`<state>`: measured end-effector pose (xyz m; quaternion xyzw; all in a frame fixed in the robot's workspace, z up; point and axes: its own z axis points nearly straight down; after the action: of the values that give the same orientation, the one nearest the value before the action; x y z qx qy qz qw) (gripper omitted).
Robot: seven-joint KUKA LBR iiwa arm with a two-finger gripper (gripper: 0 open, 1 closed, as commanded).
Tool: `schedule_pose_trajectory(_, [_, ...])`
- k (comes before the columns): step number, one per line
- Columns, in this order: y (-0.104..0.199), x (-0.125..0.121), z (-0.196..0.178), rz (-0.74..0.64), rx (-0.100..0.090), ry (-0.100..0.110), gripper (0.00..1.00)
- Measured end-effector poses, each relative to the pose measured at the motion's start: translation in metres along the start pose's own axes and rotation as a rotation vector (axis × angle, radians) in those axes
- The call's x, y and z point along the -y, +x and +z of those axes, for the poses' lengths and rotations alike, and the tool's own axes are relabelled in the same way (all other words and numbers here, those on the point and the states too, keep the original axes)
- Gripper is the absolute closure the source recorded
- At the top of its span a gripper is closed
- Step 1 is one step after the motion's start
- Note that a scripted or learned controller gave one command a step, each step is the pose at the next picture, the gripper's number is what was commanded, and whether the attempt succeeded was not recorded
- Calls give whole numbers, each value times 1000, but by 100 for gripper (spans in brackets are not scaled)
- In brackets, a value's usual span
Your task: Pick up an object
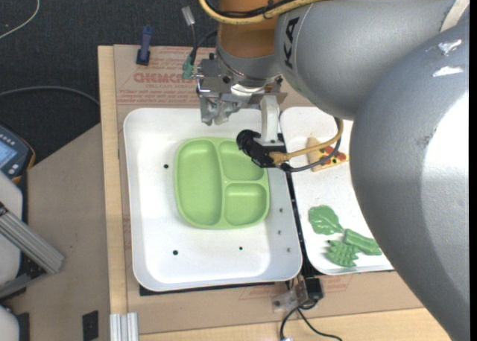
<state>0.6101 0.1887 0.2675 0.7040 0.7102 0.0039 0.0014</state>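
The gripper (pixel 216 112) hung over the far edge of the left bin (pixel 149 205), though whether it was released or clenched could not be told from above. Just below it, lying flat mid-bin, sat a green divided plate (pixel 221 182), probably light, stiff, slippery plastic, best pinched at its raised rim. Rightward, small green toys (pixel 343 239) lay in the right bin (pixel 309 254).

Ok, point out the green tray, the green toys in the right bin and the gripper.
Green tray (pixel 221 183): camera view, on its middle divider.
Green toys (pixel 341 239): camera view, on the lower toy.
Gripper (pixel 238 112): camera view, between its fingertips.
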Motion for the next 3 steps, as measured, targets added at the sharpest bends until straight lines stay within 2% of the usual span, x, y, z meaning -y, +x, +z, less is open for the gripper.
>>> schedule_pose_trajectory(1, [38, -60, -176, 3, -3, -15, 100])
schedule_pose_trajectory(2, [34, -52, 170, 9, 7, 19, 100])
schedule_pose_trajectory(3, [15, -4, 144, 9, -2, -4, 100])
